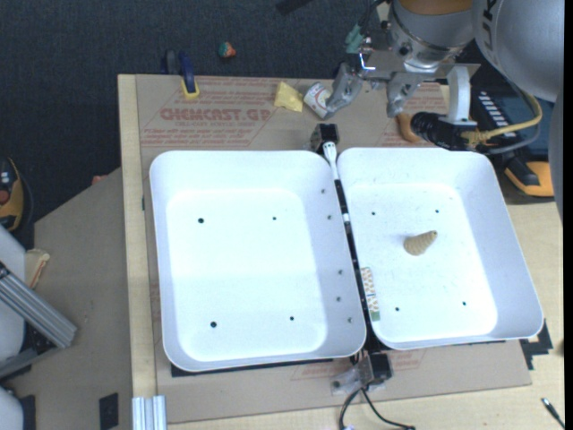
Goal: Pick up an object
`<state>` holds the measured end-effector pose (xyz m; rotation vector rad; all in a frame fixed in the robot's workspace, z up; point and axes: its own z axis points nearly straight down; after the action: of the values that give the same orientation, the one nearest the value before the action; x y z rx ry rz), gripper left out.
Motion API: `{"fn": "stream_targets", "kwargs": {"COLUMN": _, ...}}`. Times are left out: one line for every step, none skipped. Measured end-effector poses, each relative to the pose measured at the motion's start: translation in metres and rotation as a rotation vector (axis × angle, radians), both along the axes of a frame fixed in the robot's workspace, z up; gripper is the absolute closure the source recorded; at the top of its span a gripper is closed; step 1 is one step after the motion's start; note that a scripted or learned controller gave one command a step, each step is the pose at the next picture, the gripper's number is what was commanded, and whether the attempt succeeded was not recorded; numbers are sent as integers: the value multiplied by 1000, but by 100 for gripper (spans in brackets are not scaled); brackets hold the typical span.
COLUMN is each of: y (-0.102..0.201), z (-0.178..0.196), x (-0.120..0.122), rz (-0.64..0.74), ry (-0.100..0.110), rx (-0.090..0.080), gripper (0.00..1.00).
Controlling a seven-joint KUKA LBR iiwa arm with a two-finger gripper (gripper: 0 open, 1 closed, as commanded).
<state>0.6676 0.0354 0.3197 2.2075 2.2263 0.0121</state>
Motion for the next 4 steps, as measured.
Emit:
{"fn": "stream_targets", "kwargs": {"y": 82, "z": 148, "x": -1, "rz": 2, "ry": -11, "rx": 4, "gripper": 0}}
{"fn": "stream_targets", "kwargs": {"y": 129, "z": -37, "x": -45, "rz": -3, "ry": 29, "rx": -3, "gripper": 0}}
{"fn": "stream_targets", "kwargs": {"y": 178, "z": 111, "x": -47, "rz": -2, "ry": -8, "rx": 6, "gripper": 0}}
{"fn": "stream_targets", "kwargs": {"y": 190, "z": 22, "x": -65, "rz": -7, "ry": 21, "rx": -4, "gripper": 0}}
